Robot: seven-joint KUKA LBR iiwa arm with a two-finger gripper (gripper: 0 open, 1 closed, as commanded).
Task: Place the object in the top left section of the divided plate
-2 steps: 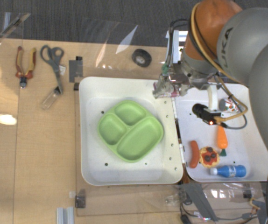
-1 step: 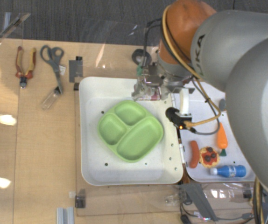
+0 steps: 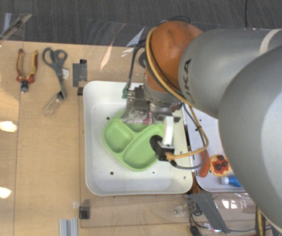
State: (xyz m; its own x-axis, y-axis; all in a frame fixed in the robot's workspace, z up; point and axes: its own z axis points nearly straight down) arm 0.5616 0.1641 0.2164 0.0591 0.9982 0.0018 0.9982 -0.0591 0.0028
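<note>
Divided plate: light green plastic [image 3: 131,144], rounded outline, three shallow sections split by raised ridges; its surface looks bare where I can see it.
Plate position: it lies flat in the left white bin [image 3: 99,176], slightly toward the bin's far side, turned at an angle to the bin walls.
Plate sections: one small section faces the camera's left, a larger one faces the near right; the far section is mostly hidden under my wrist.
Object to be placed: I cannot pick it out; nothing is visible between my fingers from this angle.
My claw: [image 3: 140,116] it hangs directly over the plate's far edge, overlapping the far section; contact with the plate cannot be judged.
Claw state: I cannot tell; the metal wrist body and cables cover the tips.
My arm: grey, with the orange band [image 3: 168,45] above the wrist, reaching in from the right and covering much of the right bin.
Right bin: [image 3: 214,183] a red and orange item [image 3: 220,164] and a blue and white item [image 3: 232,181] show near its front edge.
Bench: [image 3: 33,146] red-handled pliers [image 3: 25,70] and grey scissors [image 3: 56,65] lie well apart from the bins, at the far left.
</note>
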